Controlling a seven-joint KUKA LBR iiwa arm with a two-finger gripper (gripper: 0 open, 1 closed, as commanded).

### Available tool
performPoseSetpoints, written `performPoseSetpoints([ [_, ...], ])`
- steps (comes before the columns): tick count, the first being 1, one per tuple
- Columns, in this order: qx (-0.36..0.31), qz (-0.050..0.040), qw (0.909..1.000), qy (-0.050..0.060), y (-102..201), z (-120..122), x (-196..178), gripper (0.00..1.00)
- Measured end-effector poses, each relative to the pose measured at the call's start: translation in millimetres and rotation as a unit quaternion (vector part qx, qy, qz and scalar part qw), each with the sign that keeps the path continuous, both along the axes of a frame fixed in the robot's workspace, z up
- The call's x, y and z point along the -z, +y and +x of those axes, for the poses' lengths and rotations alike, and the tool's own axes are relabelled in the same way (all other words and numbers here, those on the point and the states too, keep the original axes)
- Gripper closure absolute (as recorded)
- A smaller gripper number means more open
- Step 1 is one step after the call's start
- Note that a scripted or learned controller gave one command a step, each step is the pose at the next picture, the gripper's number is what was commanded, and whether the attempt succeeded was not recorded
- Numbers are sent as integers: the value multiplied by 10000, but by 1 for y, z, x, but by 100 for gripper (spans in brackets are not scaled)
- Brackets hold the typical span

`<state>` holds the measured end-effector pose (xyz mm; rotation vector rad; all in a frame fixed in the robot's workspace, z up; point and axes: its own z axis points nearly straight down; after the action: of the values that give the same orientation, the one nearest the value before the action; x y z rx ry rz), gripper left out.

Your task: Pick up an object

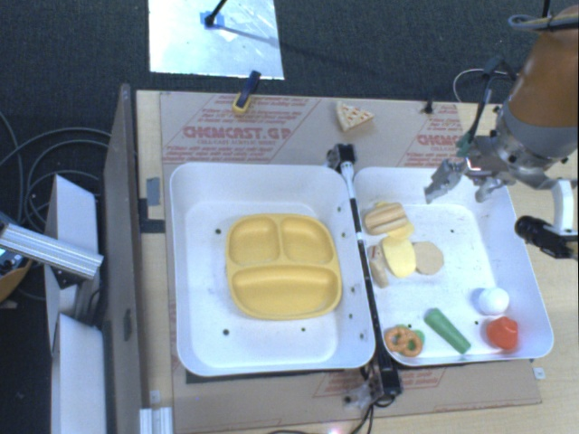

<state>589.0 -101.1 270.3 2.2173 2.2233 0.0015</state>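
Note:
My gripper (464,181) hangs over the far edge of the right bin (516,269), its two fingers spread apart with nothing between them. Below it in that bin lie a hot dog bun (385,216), a yellow slice (398,256), a tan round cookie (429,259) and a pale strip (377,267). Nearer the front are a green pickle (447,330), a white egg (492,300), a red tomato (502,333) and a small pizza piece (403,340). The closest item to the gripper is the bun, down and to its left.
The left bin (194,242) holds a yellow divided tray (282,266). A cheese wedge (354,116) and a yellow-blue clip (245,93) lie on the cardboard behind the bins. A black clamp (341,157) sits at the bins' shared far corner. Cables trail on the left floor.

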Motion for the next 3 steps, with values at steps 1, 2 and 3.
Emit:
performPoseSetpoints([
  [1, -15, 9, 10000, 40, 14, 10, 94, 0],
  [2, 6, 1, 10000, -6, 18, 3, 177, 0],
  [3, -18, -2, 10000, -32, 18, 69, 185, 0],
])
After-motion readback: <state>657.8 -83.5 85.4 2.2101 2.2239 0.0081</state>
